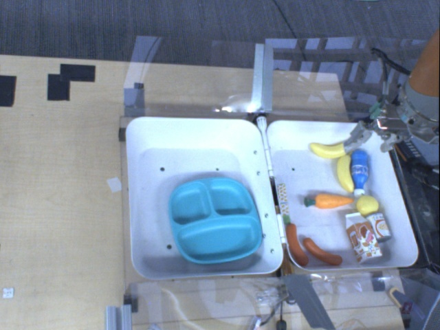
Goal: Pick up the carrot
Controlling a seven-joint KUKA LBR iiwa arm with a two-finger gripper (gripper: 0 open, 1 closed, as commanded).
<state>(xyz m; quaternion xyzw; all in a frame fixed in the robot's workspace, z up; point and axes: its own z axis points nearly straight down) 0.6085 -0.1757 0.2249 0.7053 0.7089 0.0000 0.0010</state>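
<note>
2 shallow white bins sit side by side mid-frame: the left bin [141, 184] holds a blue plastic divided tray [214, 217], the right bin [289, 143] holds all the loose items. The small orange toy carrot w/ a green stub end [331, 201] lies flat near the centre of the right bin, long axis roughly left-right in frame, green end at the left. Its right tip touches or nearly touches a small yellow lemon-like piece [368, 205]. Above it are a yellow banana [328, 150], a 2nd yellow curved piece [344, 174] and a blue-and-white bottle [359, 170]; below are 2 reddish-brown sausages [313, 247] and a small brown-and-white carton [365, 237].

The 2-finger gripper [375, 133] hangs at the upper right of the frame over the bin's top-right corner, well apart from the carrot, nothing between its fingers; they look spread apart, i.e. open.

Handling, by judgement: prob. light, rigid moulded plastic, smooth and tapered, so it may roll or squirt out of a pinch near the thin end. Best grab is approx. mid-body, at the thicker part, fingers closing across the short axis, i.e. top-to-bottom in frame. There's bare floor on both those sides, but the lemon piece crowds the right tip, so stay left of it.
</note>
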